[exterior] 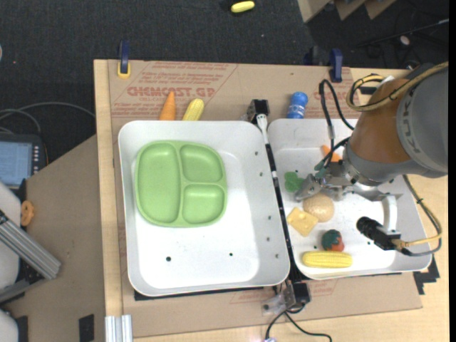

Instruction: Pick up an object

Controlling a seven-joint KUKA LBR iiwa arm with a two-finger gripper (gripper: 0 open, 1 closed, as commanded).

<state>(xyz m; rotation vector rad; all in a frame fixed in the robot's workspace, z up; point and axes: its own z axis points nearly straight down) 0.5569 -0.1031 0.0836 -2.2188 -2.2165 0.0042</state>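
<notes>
Overhead view of the surface (107, 191) with two white bins. The left bin (206, 255) holds a green divided plate (180, 184). The right bin (370, 258) holds the candidate objects: a small green piece (293, 182) at its left side, a beige rounded item (318, 208) near the centre, a yellow wedge (302, 221) touching it on the near-left, a red-and-green toy vegetable (331, 241) nearer still, and a yellow corn cob (327, 260) lying along the near wall. The arm (399, 137) reaches in from the right, with the gripper (313, 185) low over the bin, between the green piece and the beige item. Whether it stands wide or narrow cannot be told; nothing is seen held in it.

Judged step: descent onto one object. To do it well, centre on a single target, probably the beige item or the green piece. The wedge crowds the beige item, so a clean straddle matters. Descend vertically, close fully, then lift straight.
</notes>
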